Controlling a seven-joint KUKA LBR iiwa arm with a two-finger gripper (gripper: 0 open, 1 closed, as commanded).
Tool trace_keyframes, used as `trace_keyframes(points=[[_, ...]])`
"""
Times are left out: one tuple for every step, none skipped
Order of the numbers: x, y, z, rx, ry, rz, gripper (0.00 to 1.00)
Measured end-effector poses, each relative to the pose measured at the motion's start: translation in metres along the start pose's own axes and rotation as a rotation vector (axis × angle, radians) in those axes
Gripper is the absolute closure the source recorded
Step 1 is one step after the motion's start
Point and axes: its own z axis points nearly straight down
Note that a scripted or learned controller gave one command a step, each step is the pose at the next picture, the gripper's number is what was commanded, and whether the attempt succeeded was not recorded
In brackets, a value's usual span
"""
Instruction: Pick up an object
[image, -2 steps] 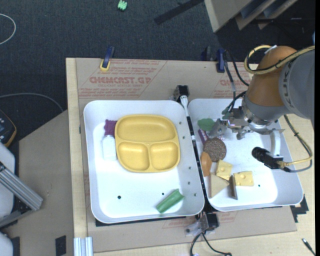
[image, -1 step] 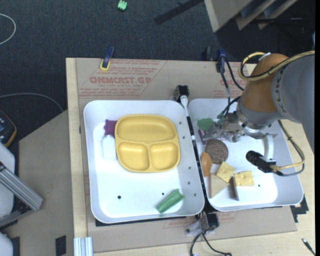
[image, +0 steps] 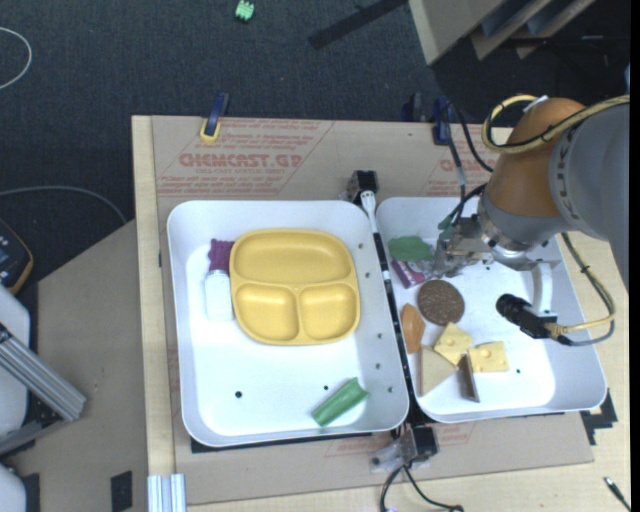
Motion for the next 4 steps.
trace_keyframes(points=[[-0.003,0.001,-0.043,0.009,-0.002,0.000,1.00],[-0.003,0.005,-0.108,0.006,-0.002,-0.001,1.00],[-0.003,0.006,-0.124,0.010,-0.001,-0.001,1.00],[0.046,0.032,-0.112,0.011,0.000,-0.006,1.00]])
